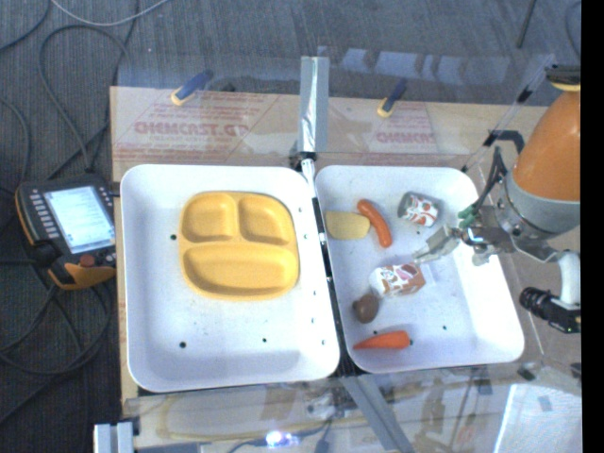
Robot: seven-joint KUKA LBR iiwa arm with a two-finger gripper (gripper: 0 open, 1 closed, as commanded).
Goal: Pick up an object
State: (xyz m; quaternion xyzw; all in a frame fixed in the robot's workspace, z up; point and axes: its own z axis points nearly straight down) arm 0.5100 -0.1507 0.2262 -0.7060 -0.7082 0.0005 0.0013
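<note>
Cans (398, 278) and toy food lie in the right bin (491, 333). Near can looks light, stiff, slippery; best grip is across its round body. End effector (444, 243) hovers just above it, fingers apart, empty.

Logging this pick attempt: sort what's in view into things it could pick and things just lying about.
For the job: gripper; in the right bin: sausage, carrot, yellow piece, brown lump, two printed packets.

Lying about: yellow tray in the left bin, handheld screen, floor cables.
</note>
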